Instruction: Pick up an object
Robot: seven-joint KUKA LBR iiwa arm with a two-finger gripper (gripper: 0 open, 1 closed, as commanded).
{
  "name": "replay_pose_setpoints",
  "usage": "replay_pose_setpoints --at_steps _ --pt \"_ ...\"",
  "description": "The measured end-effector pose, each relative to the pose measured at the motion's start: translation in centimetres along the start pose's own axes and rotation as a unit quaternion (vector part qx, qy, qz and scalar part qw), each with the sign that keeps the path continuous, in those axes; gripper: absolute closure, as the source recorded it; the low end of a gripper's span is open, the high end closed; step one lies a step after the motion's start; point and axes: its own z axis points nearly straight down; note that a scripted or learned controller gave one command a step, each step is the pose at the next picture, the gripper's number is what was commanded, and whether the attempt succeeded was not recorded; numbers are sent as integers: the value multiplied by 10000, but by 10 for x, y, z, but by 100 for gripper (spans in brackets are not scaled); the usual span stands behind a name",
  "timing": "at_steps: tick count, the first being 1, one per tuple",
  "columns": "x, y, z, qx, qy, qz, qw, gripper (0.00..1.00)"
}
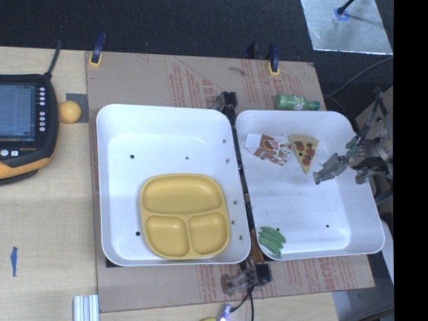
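Right now the toy pizza slice (305, 152), a tan wedge with red topping, lies flat in the right bin (348, 236) beside a printed brown-and-white packet (269, 148). Just to its right, the gripper (342, 166) hovers with jaws spread, holding nothing.

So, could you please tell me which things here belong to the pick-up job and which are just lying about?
Job:
- gripper
- pizza slice
- printed packet
- green pea pod
- right bin

Lying about:
- yellow tray
- left bin
- green bottle
- orange ball
- handheld controller
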Motion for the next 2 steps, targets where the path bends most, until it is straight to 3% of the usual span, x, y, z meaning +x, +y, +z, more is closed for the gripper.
replay_pose_setpoints --at_steps 1,2 --pt "-65 78 110 13 -5 1 10000 0" --pt "-44 157 174 -21 -21 -2 10000 0"
